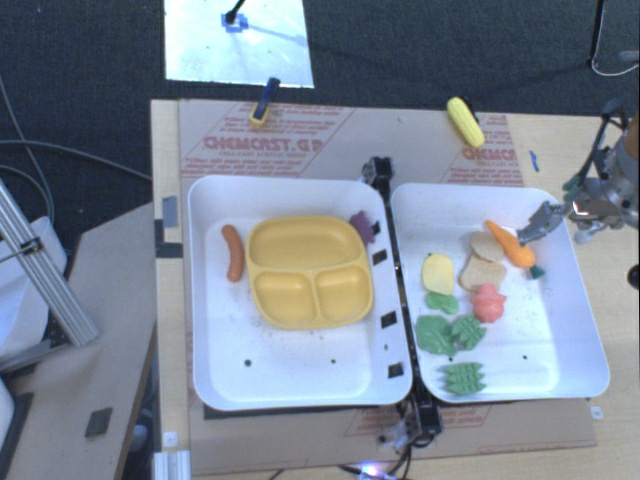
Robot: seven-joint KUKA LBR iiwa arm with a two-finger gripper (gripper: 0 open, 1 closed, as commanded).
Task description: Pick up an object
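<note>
From the overhead camera, the gripper [545, 218] hangs over the right bin [570, 368] near its far right corner, reached in from the desk's right edge. Whether it is released or clenched I cannot tell. The carrot [511, 244] lies just beside it, toward the bin's middle, its long axis slanting from far-left to near-right. Nothing visibly sits in the gripper, so the pick looks not yet made.
</note>
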